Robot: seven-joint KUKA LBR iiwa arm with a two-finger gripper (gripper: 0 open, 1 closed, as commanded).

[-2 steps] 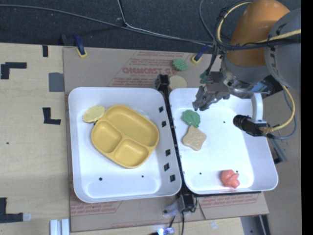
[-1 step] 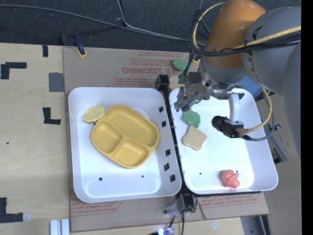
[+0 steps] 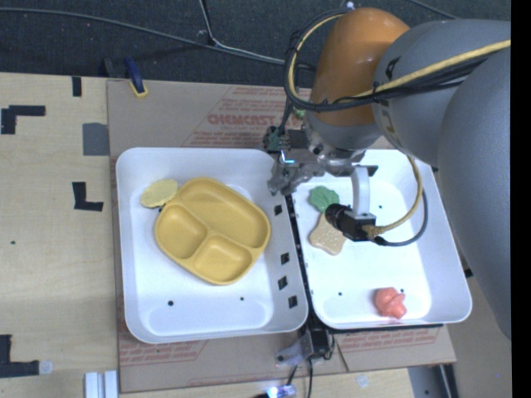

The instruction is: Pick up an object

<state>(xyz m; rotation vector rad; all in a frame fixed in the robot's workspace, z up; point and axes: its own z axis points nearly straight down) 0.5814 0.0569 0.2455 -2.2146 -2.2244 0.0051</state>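
The gripper [image 3: 292,166] is parked at the frame's upper middle, over the right bin's [image 3: 440,247] top-left corner; its state can't be told. Toast [image 3: 327,239], a green piece [image 3: 323,196] and a pink toy [image 3: 389,302] are scattered inside.

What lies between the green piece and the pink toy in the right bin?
In the camera view, a tan toast-shaped piece lies between the green piece and the pink toy, near the green one; past it, bare bin floor.

A single fixed camera looks down at a slant from above the bench [image 3: 50,222], close enough that the two white bins — left bin [image 3: 133,247] and right bin [image 3: 444,280] — lie across its middle, while the arm [image 3: 448,81] reaches in from the right.
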